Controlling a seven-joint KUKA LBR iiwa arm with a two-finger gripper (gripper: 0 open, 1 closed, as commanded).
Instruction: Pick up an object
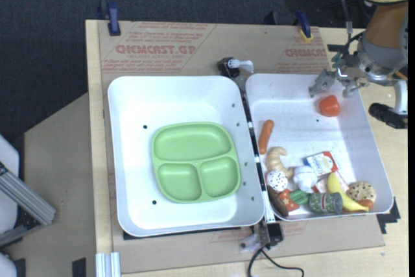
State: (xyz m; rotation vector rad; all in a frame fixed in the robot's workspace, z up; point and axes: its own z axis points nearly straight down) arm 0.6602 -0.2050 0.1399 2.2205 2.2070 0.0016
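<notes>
Red object (329, 106) just below jaws (335, 84)

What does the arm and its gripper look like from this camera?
The arm is grey metal with a broad orange band above the wrist and a yellow ring near its top. The gripper is grey, with two thin metal fingers. Dark cables run alongside the wrist.

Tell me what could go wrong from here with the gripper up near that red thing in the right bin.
The gripper is spread open just above the red object, not around it, so closing now would likely catch nothing. That object sits near the far wall of the right bin, so a fingertip could hit the rim on the way down. It looks small and rounded, so it might roll or squirt out of the fingers.
</notes>
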